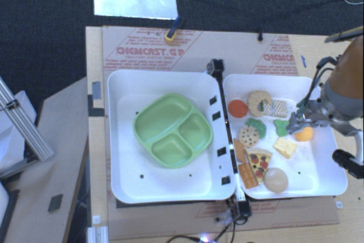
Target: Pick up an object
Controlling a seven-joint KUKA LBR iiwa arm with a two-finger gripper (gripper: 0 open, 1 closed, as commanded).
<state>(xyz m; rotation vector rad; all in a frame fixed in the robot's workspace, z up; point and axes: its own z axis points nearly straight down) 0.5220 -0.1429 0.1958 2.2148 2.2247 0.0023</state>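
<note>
1. The arm (344,82) is reaching in from the right edge of the frame and hanging over the right bin (324,179), where the toy food is lying.
2. The gripper (296,124) is sitting low among the pieces at the middle right of the frame, just beside the orange ball (305,134) and the green piece (280,126). Whether it is closing on anything I cannot tell from this angle.
3. The likely targets are clustering around it: the yellow cheese block (285,147) just below, the round cookie (248,136) and the broccoli (259,125) to its left, the red tomato (238,108) further up and left.
4. The pizza slice (259,163), the orange wafer (246,171) and the pale round bun (276,180) are lying toward the lower edge of that bin, apart from the gripper.
5. The left bin (122,179) is holding a green divided tray (173,130), probably the place for picked items.
6. Because the pieces are crowding together, the gripper is probably risking nudging neighbours rather than isolating one.
</note>
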